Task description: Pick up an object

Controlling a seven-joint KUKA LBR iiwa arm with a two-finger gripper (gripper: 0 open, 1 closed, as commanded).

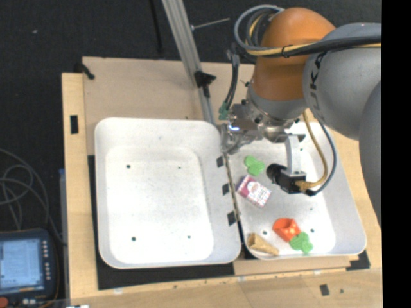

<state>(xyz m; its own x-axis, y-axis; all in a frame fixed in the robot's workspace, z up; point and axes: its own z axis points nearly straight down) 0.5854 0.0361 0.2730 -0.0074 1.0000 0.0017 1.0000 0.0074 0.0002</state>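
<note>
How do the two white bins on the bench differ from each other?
The left bin has a bare floor, while the right bin holds small things: a pink box, a red-orange piece and green pieces. The arm hangs over the right bin, not the left bin. Both are shallow, white and round-cornered.

Grey arm reaching in from right, orange band above wrist — wrist angled steeply downward

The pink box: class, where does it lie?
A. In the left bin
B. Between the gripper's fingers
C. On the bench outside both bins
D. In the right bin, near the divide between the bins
D: the pink box rests on the floor of the right bin, close to its left wall.
</note>
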